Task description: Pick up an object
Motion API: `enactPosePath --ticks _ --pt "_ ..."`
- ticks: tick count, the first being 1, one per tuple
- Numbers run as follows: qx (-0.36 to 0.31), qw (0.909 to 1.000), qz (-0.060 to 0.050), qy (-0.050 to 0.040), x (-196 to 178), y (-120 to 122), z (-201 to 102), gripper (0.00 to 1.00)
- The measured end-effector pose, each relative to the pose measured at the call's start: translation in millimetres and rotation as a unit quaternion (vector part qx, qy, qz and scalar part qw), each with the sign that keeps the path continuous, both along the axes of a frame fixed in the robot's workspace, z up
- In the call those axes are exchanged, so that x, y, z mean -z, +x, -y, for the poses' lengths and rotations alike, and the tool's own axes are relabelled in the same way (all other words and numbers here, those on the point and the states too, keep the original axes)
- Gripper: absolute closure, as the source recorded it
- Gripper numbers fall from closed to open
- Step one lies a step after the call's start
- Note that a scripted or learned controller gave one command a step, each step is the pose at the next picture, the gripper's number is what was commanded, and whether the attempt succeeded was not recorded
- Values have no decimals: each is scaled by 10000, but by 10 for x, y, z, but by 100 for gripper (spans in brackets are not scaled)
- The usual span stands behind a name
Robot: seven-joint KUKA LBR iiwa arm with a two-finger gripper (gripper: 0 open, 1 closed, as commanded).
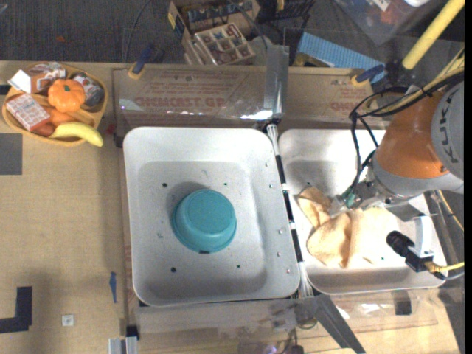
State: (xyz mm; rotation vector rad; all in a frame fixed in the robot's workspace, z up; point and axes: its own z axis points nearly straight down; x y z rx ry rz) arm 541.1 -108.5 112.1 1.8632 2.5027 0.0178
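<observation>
Reaching into the right bin (324, 147), the gripper (349, 200) is pinching a tan cloth (333, 234); a teal bowl (205, 220) is sitting in the left bin (147, 161).

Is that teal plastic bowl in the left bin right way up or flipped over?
Flipped over: the teal plastic bowl shows its flat base on top, with no hollow visible.

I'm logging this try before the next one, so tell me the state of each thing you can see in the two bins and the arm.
Teal bowl: upside down, alone in the left bin.
Yellow cloth: crumpled, lying in the right bin.
Gripper: low in the right bin, at the cloth's upper edge.
</observation>
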Motion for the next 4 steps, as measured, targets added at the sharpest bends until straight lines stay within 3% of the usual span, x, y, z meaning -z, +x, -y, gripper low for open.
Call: enactPosePath --ticks 1,2,3,4 --pt "-561 9984 -38 -1 192 235 285 100" --pt "-557 9984 -47 -11 211 226 295 0" --pt "-550 9985 -28 -8 102 236 298 100" --pt "-364 9993 -58 -8 213 760 296 100"
